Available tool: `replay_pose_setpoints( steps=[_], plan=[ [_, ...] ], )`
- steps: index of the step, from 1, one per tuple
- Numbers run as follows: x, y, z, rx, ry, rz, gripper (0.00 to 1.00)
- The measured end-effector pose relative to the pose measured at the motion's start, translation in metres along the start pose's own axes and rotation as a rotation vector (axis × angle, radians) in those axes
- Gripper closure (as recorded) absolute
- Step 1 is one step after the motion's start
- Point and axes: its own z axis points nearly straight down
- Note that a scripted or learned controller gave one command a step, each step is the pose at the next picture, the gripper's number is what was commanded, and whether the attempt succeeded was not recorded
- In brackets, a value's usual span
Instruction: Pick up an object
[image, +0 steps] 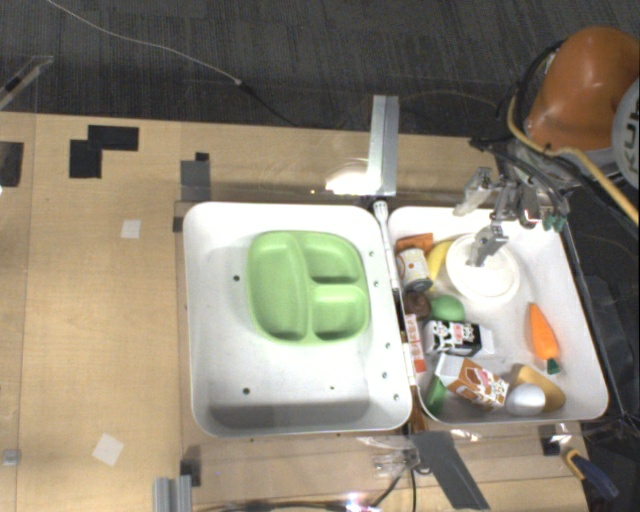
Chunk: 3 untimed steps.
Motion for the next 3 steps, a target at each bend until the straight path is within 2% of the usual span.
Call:
replay_pose_setpoints(
  steps=[1,2,3],
  plan=[
    [0.069,-0.021,0.06,0.0,0.004,0.087,0.0],
    [0.1,-0.042,0.089,0.0,-0.029,0.17,0.0],
    [0.109,-0.085,0.106,0.008,-0.033,0.197,0.0]
  ],
)
